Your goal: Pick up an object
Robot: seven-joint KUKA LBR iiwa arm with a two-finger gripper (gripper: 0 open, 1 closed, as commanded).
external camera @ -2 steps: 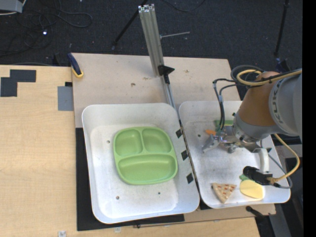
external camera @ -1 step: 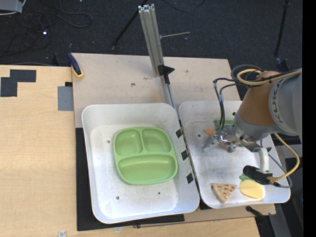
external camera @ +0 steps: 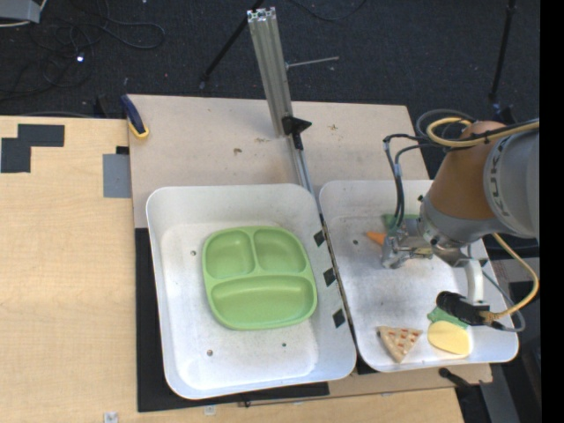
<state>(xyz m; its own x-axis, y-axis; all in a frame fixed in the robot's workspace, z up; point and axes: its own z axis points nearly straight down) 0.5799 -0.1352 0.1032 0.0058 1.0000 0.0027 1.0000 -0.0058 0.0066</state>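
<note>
Reaching into the right bin (external camera: 352, 203) from the right, the gripper (external camera: 394, 256) is hanging low over an orange carrot-like piece (external camera: 376, 237), which is lying just left of it. The gripper's state is not showing clearly; nothing is visibly sitting in its grasp.

Light is even and fairly bright from overhead, soft enough that shadows stay faint. The gripper (external camera: 394, 256) throws only a small dim smudge on the white bin (external camera: 352, 236) beneath it. Left of the gripper the green tray (external camera: 259, 278) shows a mild sheen along its ridges, without harsh glare. Beyond the gripper, toward the top, the dark floor (external camera: 176, 25) falls nearly black. The picture is slightly soft and grainy, so small parts near the gripper blur.
</note>
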